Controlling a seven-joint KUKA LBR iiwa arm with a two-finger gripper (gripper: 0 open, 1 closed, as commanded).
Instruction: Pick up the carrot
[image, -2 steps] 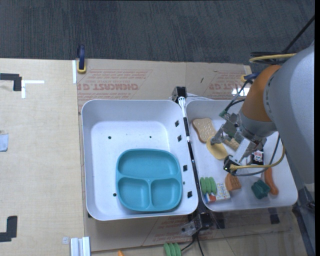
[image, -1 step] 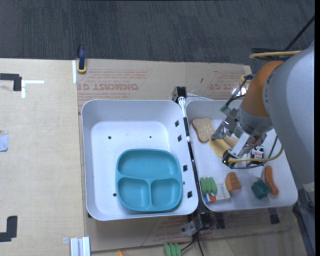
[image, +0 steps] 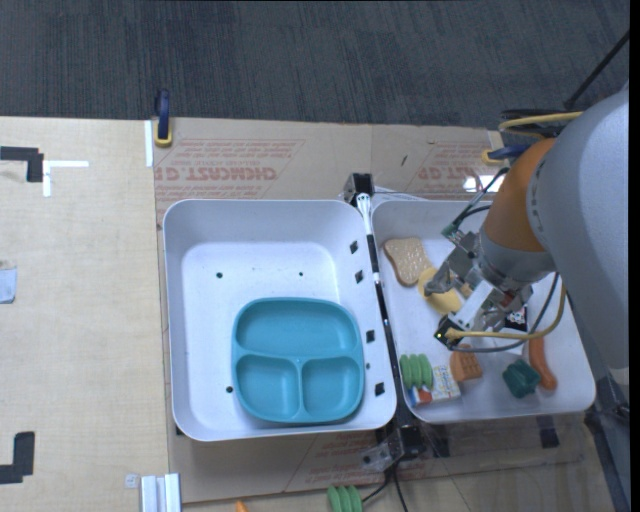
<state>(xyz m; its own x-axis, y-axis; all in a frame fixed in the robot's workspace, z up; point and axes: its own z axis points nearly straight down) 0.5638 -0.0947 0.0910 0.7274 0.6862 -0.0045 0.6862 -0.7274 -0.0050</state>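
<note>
Over the right bin (image: 560, 400) hangs the gripper (image: 450, 335), low among the food, and whether it grips anything I cannot tell. A yellow piece (image: 443, 282) lies just far of it, bread slice (image: 406, 259) beyond. An orange cracker (image: 465, 367) sits just near it. Green toy (image: 416, 372) to the left, teal block (image: 520, 379) to the right. The carrot (image: 542, 363) lies beside that block, its far end crossed by cables. Left bin (image: 190, 300) holds a teal divided plate (image: 297, 360).

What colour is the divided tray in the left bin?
Teal blue: the tray shows plainly in the camera view.
</note>
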